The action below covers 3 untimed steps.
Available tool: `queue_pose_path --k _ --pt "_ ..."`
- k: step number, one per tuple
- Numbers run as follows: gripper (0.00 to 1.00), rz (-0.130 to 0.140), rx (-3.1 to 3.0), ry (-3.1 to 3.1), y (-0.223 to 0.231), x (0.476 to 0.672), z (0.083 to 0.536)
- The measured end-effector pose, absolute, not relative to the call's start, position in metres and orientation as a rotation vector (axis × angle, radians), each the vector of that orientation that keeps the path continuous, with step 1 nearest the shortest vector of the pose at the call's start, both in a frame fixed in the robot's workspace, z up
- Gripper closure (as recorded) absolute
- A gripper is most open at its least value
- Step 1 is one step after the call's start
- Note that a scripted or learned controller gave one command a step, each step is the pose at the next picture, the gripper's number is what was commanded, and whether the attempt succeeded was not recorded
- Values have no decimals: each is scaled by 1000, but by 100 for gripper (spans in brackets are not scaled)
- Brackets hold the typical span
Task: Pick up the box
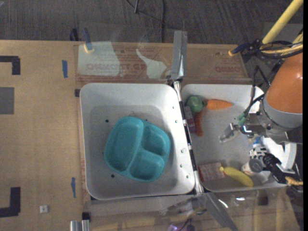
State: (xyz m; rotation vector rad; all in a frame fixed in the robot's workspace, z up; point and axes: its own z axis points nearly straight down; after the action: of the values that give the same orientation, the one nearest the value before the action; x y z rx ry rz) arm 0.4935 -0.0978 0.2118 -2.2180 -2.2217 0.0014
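wooden bench [38, 143], teal plate [138, 148] in left bin [91, 100], end effector [230, 133] state unclear

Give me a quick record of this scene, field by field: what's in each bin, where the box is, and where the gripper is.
left bin: teal divided plate
right bin: carrot, green vegetable, red item, banana, box
box position: near front-left corner of right bin, beside the banana's end
gripper: over the right bin's middle, apart from the box
box held: no
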Motion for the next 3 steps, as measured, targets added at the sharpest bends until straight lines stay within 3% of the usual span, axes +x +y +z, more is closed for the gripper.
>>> queue_pose_path --k 1,2,3 --pt "0 0 -2024 -2401 -171 479 160" --pt "0 -1 -2170 -2277 -222 532 256" --pt "0 0 -2283 -2158 -184 490 139"
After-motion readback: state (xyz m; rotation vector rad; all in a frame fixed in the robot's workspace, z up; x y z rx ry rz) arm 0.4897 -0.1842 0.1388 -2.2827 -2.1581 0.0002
